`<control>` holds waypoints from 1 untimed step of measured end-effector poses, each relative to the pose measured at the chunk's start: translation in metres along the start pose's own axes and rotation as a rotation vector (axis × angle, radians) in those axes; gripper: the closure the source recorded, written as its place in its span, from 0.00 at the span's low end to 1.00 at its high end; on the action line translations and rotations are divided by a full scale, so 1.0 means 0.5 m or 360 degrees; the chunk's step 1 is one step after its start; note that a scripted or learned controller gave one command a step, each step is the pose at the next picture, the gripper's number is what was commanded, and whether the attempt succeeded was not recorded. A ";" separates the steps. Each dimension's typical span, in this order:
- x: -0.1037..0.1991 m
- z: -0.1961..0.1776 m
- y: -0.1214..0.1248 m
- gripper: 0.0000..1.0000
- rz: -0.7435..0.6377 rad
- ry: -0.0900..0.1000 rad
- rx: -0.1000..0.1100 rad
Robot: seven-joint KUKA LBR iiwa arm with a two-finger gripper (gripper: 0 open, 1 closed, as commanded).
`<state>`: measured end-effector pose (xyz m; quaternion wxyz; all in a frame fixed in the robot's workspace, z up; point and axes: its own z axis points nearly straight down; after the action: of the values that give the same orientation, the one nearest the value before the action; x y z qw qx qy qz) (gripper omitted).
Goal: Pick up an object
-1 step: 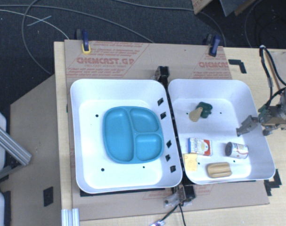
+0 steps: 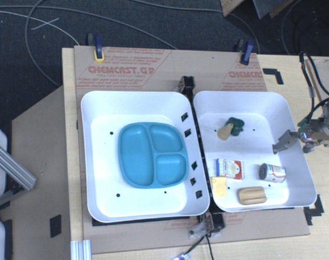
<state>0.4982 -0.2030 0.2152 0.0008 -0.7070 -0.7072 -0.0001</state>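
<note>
The right bin [image 2: 245,104] holds several small things. A tan and dark green object [image 2: 231,127] lies near its back. A small white and red carton [image 2: 230,168] sits by a yellow block [image 2: 219,187]. A small can [image 2: 271,172] lies on its side, and a tan bread-like piece [image 2: 251,195] rests at the front. My gripper [image 2: 292,140] hangs over the bin's right rim, just above and to the right of the can, touching none of these things.
The left bin [image 2: 99,112] holds a blue divided plate [image 2: 153,154]. Black clips run along the seam between the bins [image 2: 192,145]. Cables hang at the bench's right edge [image 2: 314,85]. Clamps [image 2: 98,52] hold the board at the back.
</note>
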 end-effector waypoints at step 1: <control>-0.007 0.123 -0.010 0.00 0.0002 0.0004 0.0010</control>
<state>0.4933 -0.2065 0.1535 0.0038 -0.7075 -0.7067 0.0011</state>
